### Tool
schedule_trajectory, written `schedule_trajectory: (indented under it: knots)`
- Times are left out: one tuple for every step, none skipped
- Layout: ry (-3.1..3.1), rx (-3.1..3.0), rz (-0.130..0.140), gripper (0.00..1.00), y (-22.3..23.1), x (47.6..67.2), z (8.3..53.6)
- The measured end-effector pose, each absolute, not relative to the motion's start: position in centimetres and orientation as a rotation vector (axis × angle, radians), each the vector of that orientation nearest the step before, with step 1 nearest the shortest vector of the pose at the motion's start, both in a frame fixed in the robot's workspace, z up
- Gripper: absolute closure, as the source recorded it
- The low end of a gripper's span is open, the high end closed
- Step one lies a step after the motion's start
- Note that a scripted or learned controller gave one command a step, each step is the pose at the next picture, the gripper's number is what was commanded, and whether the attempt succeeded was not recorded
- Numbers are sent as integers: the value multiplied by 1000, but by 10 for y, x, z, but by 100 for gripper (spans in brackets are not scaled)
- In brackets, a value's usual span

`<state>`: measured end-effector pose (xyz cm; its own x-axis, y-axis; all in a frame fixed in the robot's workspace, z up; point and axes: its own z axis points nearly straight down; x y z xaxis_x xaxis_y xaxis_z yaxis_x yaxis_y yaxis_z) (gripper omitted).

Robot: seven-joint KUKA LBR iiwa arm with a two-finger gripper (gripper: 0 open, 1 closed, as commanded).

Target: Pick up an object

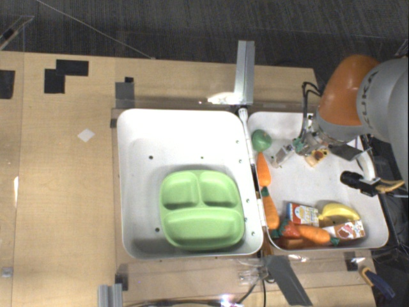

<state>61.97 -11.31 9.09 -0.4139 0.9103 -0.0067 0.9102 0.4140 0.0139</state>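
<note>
I saw a green ball lying in the right bin's upper left corner. My claw hung just right of it, over bare floor; its grip, possibly empty, I couldn't tell.

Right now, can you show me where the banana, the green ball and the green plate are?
banana (339, 212): camera view, middle of its yellow curve.
green ball (260, 139): camera view, centre of the ball.
green plate (202, 230): camera view, floor of its large front compartment.

Wooden bench against dark carpeted floor
</note>
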Motion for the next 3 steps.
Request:
schedule_trajectory:
  knots:
    - [2643,1680,6,0,-181,646,166]
    - [2607,1739,4,0,-133,671,107]
    - [2597,1772,13,0,-149,671,94]
